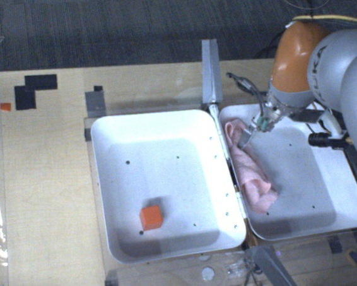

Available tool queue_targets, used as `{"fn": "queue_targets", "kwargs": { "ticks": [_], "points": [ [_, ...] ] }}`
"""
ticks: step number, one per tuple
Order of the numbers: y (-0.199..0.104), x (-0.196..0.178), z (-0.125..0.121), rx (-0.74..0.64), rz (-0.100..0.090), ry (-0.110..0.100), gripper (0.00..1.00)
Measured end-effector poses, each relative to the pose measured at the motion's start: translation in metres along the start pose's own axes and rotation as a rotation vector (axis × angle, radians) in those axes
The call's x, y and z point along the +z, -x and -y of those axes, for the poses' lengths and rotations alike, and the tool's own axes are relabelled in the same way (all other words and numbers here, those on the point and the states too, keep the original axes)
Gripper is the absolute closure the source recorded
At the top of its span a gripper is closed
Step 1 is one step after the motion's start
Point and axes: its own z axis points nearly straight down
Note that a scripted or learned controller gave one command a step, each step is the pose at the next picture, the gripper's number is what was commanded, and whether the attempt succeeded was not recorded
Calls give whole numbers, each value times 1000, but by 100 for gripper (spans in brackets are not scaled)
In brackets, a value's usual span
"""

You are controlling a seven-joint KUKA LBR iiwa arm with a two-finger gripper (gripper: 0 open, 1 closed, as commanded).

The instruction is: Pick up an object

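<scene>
Left bin [112, 178]: an orange block [151, 217] sits untouched near its front-left corner. Right bin [334, 180]: a pink cloth [250, 176] lies along the left wall, and the pincer [248, 134] meets its top end, whether open or closed I cannot tell. Best bite deep into a fold. The arm [322, 60] slants in from the bench's right edge.

End effector [249, 135] low, arm bent.
</scene>
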Motion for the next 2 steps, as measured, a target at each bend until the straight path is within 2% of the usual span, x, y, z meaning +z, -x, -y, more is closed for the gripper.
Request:
{"fn": "queue_targets", "kwargs": {
  "ticks": [1,2],
  "points": [
    [-4,1,7,-44,15,14,0],
    [-4,-12,2,-47,22,25,100]
  ]
}}
